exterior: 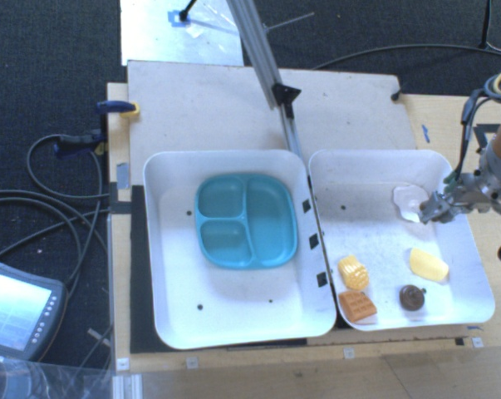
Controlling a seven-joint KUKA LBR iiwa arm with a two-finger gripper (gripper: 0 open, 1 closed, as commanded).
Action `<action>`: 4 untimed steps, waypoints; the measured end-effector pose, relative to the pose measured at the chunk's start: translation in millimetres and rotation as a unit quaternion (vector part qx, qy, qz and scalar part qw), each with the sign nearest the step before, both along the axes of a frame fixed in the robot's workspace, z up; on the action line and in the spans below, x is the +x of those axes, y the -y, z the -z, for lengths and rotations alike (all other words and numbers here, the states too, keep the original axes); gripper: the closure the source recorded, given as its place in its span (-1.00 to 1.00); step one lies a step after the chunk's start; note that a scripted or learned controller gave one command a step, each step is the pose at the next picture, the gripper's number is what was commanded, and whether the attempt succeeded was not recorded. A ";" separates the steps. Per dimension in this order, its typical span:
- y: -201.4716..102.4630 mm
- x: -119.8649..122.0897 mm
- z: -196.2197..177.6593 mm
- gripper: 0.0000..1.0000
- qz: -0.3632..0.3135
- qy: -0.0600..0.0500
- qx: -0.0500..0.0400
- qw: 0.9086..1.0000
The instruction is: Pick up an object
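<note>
- Four small items sit along the right bin's (375, 169) near edge: an orange waffle-like block (358, 306) at the near left corner, a yellow corn-like piece (354, 272) just behind it, a dark brown round piece (411, 298) and a pale yellow lump (429, 265) to the right.
- Open white floor lies behind them, toward the bin's far wall.
- Reaching in from the right, the gripper (429, 210) hangs over a flat white piece (409, 198) near the right rim; whether it grips anything cannot be made out.
- A teal divided plate (246, 221) fills the middle of the left bin (171, 306).
</note>
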State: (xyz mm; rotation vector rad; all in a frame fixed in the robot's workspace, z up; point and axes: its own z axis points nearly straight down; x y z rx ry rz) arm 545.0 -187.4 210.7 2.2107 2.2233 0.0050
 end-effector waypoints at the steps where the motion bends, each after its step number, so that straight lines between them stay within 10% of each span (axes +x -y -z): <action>1: -4.6 -6.1 -57.8 1.00 -0.001 0.001 0.000 1.000; 4: -166.2 9.8 -51.0 1.00 -0.003 -0.002 0.002 1.000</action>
